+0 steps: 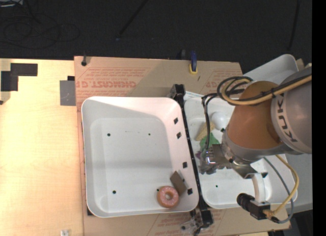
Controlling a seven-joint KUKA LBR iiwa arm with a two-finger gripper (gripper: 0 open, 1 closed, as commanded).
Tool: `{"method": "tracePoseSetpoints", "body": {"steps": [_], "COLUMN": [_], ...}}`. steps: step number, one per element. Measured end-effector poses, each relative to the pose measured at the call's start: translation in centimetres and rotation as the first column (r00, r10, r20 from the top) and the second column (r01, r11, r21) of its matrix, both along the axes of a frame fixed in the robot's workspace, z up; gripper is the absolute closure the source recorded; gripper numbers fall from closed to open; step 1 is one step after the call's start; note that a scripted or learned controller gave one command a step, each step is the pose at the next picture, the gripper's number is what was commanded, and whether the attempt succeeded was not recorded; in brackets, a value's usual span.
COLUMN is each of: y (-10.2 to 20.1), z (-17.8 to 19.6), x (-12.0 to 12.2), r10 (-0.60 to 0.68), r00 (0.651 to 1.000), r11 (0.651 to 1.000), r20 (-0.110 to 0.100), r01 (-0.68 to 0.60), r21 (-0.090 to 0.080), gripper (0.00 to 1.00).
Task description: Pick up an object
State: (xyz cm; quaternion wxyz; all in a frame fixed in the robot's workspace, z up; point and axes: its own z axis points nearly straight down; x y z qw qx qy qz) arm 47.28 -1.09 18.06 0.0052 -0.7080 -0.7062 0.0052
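Note:
My gripper hangs low over the left part of the right bin, under the orange band of the arm. Beside it lie a green object and a pale yellowish piece, partly hidden by the wrist. A small purple bit shows right at the gripper; what it is I cannot tell. In the left bin a pink ring-shaped donut rests near the front right corner, with a brown block just behind it.
The two bins meet at a dividing rim with black clips. Both stand on a cardboard sheet on a wooden bench. Cables loop above the arm, and a black fitting sits at the right bin's front.

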Motion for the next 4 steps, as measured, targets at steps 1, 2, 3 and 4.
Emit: {"method": "tracePoseSetpoints", "body": {"steps": [1, 2, 3, 4], "y": [-1.7, 6.3, 4.0, 7.0], "z": [13.1, 22.1, 10.9, 15.0], "x": [0.4, 5.1, 4.7, 8.6], "r10": [0.002, 0.011, 0.000, 0.005], "r00": [1.000, 1.000, 1.000, 1.000], "r11": [1.000, 1.000, 1.000, 1.000], "r20": [0.025, 0.025, 0.000, 0.017], "r01": [-0.002, -0.011, 0.000, -0.005], "r21": [0.000, 0.002, -0.002, 0.000], "gripper": [1.00, 1.00, 1.00, 1.00]}}
